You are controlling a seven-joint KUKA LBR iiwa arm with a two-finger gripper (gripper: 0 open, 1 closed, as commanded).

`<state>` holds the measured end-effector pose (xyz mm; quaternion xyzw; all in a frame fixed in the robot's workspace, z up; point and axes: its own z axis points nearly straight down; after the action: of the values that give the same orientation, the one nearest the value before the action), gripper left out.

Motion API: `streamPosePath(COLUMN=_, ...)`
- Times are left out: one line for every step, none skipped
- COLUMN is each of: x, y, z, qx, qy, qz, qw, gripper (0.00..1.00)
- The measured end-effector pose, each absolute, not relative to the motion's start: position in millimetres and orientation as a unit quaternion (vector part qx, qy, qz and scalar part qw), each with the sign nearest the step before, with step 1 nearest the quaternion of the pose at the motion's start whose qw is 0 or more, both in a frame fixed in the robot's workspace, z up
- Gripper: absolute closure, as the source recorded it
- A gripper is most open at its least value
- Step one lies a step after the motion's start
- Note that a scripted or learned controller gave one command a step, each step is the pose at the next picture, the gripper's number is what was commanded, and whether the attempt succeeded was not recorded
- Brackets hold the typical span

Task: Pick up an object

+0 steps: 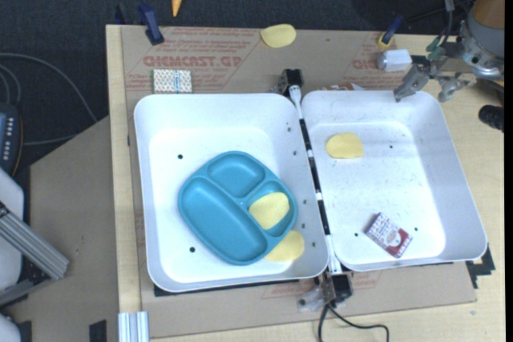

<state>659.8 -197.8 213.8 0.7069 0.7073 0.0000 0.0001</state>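
Observation:
My gripper (426, 86) hangs over the far right corner of the right bin (449, 172), its two fingers spread apart and open with nothing between them. In that bin lie a flat yellow piece (344, 146) near the far left and a small red packet (388, 235) near the front. The left bin (160, 172) holds a blue divided tray (224, 212) with a yellow piece (269, 209) in one compartment. Another yellow piece (286, 247) lies just off the tray's front corner.
On the bench behind the bins lie a yellow piece (278, 35), a patterned packet (172, 80), a blue clamp (149, 24) and a white block (395, 58). A small carrot-like toy (177, 0) rests on the dark floor beyond.

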Motion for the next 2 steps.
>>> streamPosePath(x=646.3, y=-145.3, z=133.6, qx=0.706, qy=0.708, qz=-0.0004, qw=-0.002, gripper=0.00)
streamPosePath(x=649.4, y=-90.7, z=84.1, qx=0.706, qy=0.708, qz=-0.0004, qw=-0.002, gripper=0.00)
